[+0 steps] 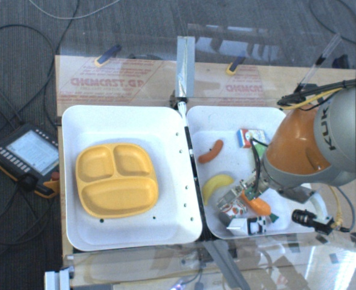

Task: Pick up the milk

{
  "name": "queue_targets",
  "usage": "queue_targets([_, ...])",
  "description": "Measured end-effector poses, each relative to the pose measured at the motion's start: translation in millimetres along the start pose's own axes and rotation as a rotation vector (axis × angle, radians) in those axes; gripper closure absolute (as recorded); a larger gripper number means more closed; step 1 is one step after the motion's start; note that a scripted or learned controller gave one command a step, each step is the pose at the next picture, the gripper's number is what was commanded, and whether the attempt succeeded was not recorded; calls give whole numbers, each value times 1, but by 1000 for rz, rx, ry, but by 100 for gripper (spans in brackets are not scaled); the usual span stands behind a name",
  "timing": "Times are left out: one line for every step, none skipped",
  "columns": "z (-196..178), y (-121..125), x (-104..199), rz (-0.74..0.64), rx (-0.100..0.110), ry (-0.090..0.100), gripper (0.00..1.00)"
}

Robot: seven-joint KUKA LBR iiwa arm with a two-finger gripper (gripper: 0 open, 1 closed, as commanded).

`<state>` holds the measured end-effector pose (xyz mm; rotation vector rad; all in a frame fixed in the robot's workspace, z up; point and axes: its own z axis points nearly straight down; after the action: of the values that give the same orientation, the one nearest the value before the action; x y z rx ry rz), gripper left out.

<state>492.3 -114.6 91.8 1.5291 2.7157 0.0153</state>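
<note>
In the camera view, the gripper (pixel 243 193) is low in the right bin (pixel 226 121); I cannot tell its state. The milk (pixel 248 225), a small carton, lies on its side just below it near the bin's front wall, with its long axis running left to right. An orange carrot (pixel 258 206) lies between them. The yellow tray (pixel 116 179) sits in the left bin (pixel 93 116).

The arm (pixel 313 144) covers the right part of the right bin (pixel 226 116) and runs off the frame's right edge. The carton (pixel 250 138) at upper centre of that bin is partly hidden behind the arm. The gripper (pixel 245 192) sits among clustered items; its finger state cannot be determined.
</note>
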Motion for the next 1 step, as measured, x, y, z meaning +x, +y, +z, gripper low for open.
queue_targets([0, 4, 10, 167, 4, 0, 0])
